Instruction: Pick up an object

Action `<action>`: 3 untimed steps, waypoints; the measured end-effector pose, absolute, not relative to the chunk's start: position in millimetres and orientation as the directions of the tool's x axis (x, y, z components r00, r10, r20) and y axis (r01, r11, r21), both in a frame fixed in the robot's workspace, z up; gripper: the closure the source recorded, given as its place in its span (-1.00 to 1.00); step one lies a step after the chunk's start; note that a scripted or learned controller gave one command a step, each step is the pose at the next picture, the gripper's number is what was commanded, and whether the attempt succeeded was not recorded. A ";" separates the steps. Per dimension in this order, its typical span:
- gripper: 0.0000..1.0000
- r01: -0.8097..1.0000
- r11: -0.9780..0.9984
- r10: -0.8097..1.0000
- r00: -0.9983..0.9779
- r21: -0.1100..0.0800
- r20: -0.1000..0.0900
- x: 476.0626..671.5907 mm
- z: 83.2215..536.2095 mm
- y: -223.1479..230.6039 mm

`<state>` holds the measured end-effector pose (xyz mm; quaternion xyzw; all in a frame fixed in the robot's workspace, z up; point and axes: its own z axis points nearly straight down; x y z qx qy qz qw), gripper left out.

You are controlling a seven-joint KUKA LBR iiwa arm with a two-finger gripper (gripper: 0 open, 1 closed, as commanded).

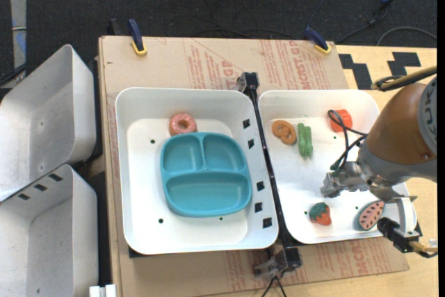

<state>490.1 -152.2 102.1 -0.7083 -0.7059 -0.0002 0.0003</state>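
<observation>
glossy plastic tray (206,174); cardboard base (208,66)

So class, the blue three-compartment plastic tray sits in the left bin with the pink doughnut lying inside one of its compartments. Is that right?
Not quite. The camera view shows the pink doughnut lying on the left bin floor just beyond the blue three-compartment plastic tray, not inside a compartment.

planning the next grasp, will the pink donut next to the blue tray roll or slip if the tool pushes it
The pink donut lies flat on its ring face, so it would probably slide rather than roll. It looks like a small toy, likely light. It touches the blue tray rim, which may stop or turn it.
</observation>
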 end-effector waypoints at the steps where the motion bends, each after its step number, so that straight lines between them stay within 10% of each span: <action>1: 1.00 1.000 -0.001 1.000 0.001 0.004 -0.002 490.5 146.0 -158.3; 3: 1.00 1.000 0.003 1.000 -0.003 0.002 -0.001 489.5 213.4 -156.4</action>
